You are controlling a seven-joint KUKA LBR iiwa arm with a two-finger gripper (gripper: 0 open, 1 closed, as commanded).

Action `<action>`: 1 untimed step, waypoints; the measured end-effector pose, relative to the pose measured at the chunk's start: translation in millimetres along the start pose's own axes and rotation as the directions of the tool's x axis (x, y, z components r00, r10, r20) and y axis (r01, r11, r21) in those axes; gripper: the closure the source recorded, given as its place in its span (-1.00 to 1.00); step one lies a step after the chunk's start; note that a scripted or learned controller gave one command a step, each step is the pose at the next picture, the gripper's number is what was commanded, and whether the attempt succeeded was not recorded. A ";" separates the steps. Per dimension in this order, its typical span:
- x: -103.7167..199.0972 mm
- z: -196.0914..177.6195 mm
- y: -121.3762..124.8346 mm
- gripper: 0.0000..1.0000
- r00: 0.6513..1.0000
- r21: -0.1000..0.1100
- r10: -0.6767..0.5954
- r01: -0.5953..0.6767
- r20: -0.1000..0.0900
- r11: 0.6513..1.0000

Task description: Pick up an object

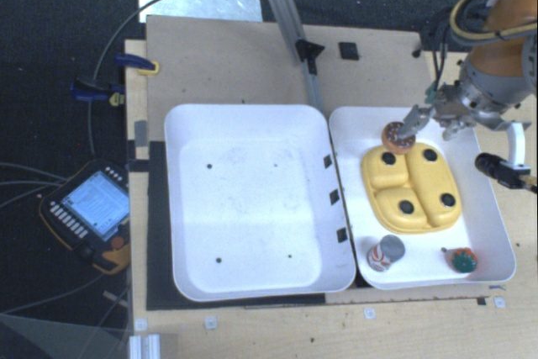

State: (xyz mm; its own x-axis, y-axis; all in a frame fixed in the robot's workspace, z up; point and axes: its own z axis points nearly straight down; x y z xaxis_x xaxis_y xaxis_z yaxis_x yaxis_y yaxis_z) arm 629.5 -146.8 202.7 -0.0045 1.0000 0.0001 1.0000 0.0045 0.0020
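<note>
Gripper (403,132) over doughnut (396,137) (right bin (492,206))

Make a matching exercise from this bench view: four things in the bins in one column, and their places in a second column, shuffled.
Things
1. yellow block
2. brown round piece
3. grey and red cup
4. green and orange toy

Places
A. near front corner of the right bin, on the arm's side
B. middle of the right bin
C. just beyond the yellow block's far edge, at the tip of the gripper
D. front of the right bin, close to the wall shared with the left bin

Pairs: 1-B, 2-C, 3-D, 4-A
</note>
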 end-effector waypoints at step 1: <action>-2.2 42.1 -3.1 -1.00 1.000 0.003 0.002 -0.002 0.001 1.000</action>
State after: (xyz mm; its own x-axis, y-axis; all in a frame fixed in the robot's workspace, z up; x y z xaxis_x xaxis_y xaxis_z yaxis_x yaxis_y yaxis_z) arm 626.5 -149.1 160.6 -0.0021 1.0000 -0.0007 1.0000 0.0021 -0.0010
